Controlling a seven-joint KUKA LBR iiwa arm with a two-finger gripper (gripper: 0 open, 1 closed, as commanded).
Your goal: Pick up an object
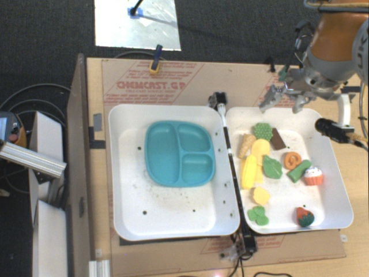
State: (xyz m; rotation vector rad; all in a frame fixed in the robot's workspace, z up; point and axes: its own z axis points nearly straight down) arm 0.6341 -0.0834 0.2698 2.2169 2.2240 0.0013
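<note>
My gripper (285,101) hangs open above the far rim of the right bin (340,195), with nothing between its fingers. Several toy foods lie in that bin. Closest to the gripper are a green bumpy round piece (262,131) and a brown wedge (278,138). Further forward lie a tan piece (247,145), a yellow corn cob (249,172), a green leaf (272,168), an orange pretzel (292,159), a green stick (300,171) and a cupcake (313,177). At the front are a yellow piece (260,196), green peas (258,215) and a strawberry (304,216).
The left bin (130,212) holds a teal divided plate (179,153). A black divider (229,154) runs between the two bins. Cardboard (173,79) lies under the bins, with a metal sheet (137,16) on the floor behind.
</note>
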